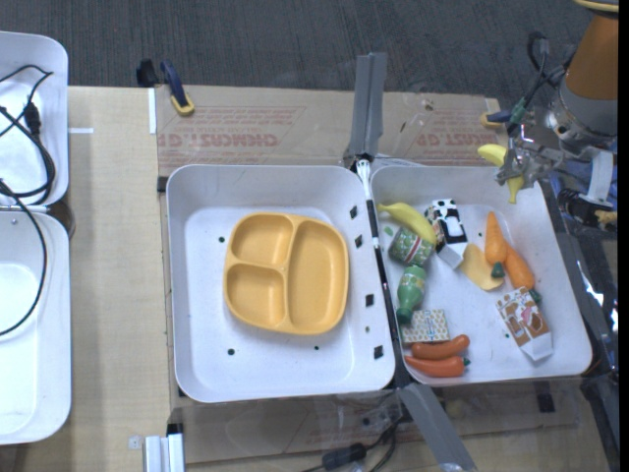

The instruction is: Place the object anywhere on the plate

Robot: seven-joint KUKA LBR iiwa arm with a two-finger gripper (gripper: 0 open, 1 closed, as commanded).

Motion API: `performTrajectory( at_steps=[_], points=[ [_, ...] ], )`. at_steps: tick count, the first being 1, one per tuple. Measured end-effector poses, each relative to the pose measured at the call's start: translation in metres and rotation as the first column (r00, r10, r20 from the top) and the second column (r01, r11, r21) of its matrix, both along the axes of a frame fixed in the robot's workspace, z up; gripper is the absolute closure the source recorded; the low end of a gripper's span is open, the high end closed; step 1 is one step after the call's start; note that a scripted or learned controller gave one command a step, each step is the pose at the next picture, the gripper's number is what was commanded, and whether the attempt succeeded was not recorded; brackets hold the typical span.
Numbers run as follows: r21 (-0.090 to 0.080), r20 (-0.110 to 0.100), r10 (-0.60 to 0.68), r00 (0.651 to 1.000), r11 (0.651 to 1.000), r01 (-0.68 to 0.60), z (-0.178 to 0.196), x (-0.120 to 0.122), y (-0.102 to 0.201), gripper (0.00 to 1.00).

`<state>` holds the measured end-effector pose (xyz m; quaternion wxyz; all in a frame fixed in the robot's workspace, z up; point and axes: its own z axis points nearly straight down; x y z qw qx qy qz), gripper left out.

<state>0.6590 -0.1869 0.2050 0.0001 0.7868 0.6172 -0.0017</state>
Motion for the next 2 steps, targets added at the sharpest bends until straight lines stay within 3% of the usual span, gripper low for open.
performTrajectory(
  at_steps=[1,2],
  points=[
    [0.0,-0.002,0.043,0.999,0.999,-0.043,-0.045,-0.001,0.006,1.0],
    [0.001,0.003,0.265,0.964,0.964,-0.265,-0.061,0.001,0.072,1.0]
  ],
)
